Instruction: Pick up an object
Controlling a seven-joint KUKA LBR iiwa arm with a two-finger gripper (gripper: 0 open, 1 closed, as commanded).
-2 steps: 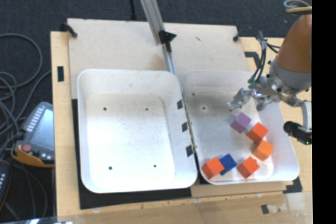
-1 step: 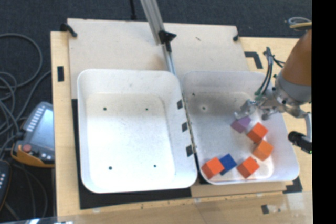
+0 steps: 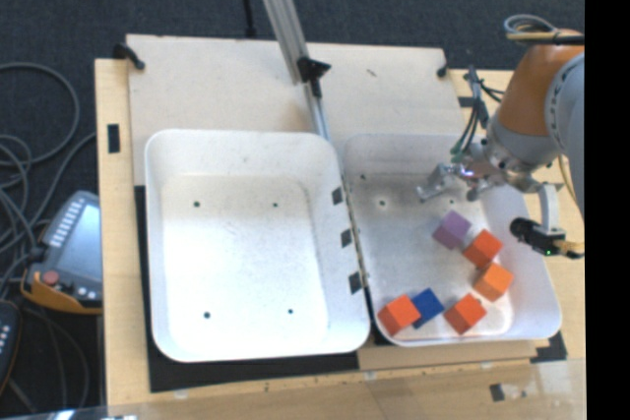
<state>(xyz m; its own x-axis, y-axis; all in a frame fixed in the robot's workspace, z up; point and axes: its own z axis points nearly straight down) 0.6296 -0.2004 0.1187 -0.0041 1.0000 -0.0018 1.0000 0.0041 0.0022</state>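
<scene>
The right bin (image 3: 394,162) holds several small blocks near its front right. A purple block (image 3: 453,230) lies furthest back, with an orange block (image 3: 482,248) touching its right side and another orange one (image 3: 493,281) just in front. Along the front wall sit an orange block (image 3: 400,314), a blue block (image 3: 427,305) and an orange block (image 3: 466,313). My gripper (image 3: 439,183) hangs over the back of the right bin, a little behind and left of the purple block, with nothing seen between its fingers.
The left bin (image 3: 167,211) stands beside the right one, sharing a middle rim. A slanted metal pole (image 3: 281,5) rises behind the bins. Cables and a handheld pendant (image 3: 69,246) lie off the bench to the left.
</scene>
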